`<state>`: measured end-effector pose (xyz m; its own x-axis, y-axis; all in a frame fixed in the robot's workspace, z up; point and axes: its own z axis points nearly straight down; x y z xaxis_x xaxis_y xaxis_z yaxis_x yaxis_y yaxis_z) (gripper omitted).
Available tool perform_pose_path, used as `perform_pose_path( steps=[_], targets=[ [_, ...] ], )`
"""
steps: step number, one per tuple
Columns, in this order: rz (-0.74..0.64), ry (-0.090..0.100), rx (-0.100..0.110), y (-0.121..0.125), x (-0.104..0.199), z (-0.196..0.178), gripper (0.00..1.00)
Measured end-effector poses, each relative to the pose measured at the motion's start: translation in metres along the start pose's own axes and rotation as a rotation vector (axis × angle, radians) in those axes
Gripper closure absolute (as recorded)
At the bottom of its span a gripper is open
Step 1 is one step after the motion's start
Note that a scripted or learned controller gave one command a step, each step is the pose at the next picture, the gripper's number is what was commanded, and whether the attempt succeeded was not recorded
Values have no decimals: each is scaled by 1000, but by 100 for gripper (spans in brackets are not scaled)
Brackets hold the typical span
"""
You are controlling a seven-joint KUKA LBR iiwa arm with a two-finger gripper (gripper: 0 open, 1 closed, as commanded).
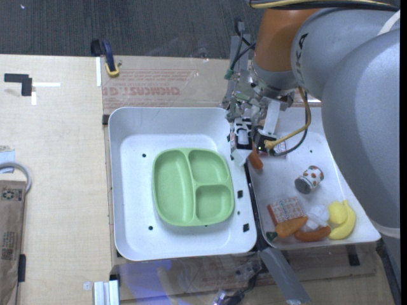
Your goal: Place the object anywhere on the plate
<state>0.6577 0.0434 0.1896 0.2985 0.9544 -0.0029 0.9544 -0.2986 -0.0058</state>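
A pale wooden desk [51, 170] lies under even light. Dark grey carpet [127, 11] runs behind it. A brown paper bag [11, 227] sits at its left edge.

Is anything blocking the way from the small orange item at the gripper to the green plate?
Only the adjoining bin walls lie between the orange item, just below the gripper, and the green plate. The plate's compartments hold nothing.

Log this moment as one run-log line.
gripper: over the bins' shared wall | orange object: at fingertips, grasp unclear | green plate: left bin, nothing on it
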Motion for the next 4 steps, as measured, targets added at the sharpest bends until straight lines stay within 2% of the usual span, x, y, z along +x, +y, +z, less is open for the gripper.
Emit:
perform_pose_path(
  steps=[1, 2, 3, 4],
  targets=[
    [-316, 0, -2, -77, 42, 22, 100],
    [-309, -1, 0, -76, 40, 14, 100],
    [-355, 0, -4, -21, 71, 35, 100],
    [-525, 3, -32, -43, 90, 65, 100]
  ],
)
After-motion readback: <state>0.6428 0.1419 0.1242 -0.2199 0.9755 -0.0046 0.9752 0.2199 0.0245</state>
